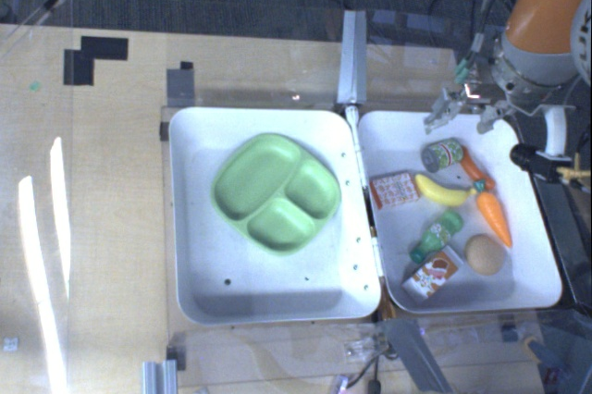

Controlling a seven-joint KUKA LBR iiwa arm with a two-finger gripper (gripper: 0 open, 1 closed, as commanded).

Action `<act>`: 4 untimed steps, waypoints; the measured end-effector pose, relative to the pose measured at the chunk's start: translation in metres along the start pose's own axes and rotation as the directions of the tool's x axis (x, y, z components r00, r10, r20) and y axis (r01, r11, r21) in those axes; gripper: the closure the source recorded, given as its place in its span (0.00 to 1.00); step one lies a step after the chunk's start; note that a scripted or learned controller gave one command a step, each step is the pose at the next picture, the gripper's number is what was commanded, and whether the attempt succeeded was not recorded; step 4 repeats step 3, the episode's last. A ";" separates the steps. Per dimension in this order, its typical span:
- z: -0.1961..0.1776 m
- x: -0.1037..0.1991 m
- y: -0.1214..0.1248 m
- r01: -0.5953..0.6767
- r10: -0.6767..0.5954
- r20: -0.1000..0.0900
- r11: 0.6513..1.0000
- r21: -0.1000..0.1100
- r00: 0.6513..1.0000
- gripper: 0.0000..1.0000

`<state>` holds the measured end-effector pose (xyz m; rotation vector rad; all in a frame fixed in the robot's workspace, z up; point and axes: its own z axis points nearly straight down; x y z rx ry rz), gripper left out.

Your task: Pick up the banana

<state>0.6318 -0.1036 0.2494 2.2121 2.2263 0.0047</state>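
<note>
Two white bins are seen: the left bin [185,290] carries a green divided plate [276,190], while the banana [442,191] lies in the right bin [546,286], touching a small can [443,153] and carrot [493,216]. The end effector [467,105], fingers spread apart, is held above the bin's far edge. A neighbour could be pinched instead, because of crowding.

A pale wooden bench [102,226] bears two white bins, left [185,281] and right [541,277], side by side

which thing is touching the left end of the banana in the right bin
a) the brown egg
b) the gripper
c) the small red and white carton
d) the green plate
c: the banana lies in the right bin with its left end against the small red and white carton; the other three sit apart from it.
</note>
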 end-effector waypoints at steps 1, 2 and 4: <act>0.116 0.021 -0.028 -0.002 0.002 -0.001 1.000 0.002 1.000 0.00; 0.152 0.000 -0.026 -0.048 0.048 -0.005 0.999 -0.018 0.999 0.00; 0.138 -0.001 -0.022 -0.048 0.048 0.002 0.998 -0.036 0.999 1.00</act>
